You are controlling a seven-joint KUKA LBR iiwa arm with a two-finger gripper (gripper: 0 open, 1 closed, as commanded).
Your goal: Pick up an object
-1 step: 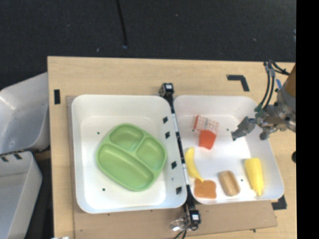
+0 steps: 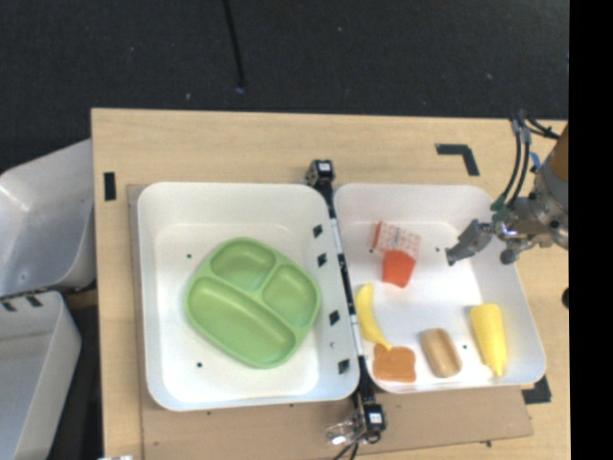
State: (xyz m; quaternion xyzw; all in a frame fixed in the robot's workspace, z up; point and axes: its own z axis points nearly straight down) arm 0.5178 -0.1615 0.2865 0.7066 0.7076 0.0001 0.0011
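Left bin (image 2: pixel 153 257): green divided plate (image 2: pixel 253 301). Right of plate, right bin (image 2: pixel 436 197): banana (image 2: pixel 368 315), orange piece (image 2: pixel 395 363), red cup (image 2: pixel 398 267), bread roll (image 2: pixel 441 352), yellow corn (image 2: pixel 489 337). Gripper (image 2: pixel 467 241) right of cup; jaws' state unclear.

A light wooden bench (image 2: pixel 239 147) bears two shallow white bins side by side. The left bin (image 2: pixel 153 353) holds a green divided plate (image 2: pixel 251 301) with three compartments, lying flat near its middle. Black clips (image 2: pixel 319 172) sit where the bins meet. White shapes (image 2: pixel 38 218) stand left of the bench, perhaps containers.
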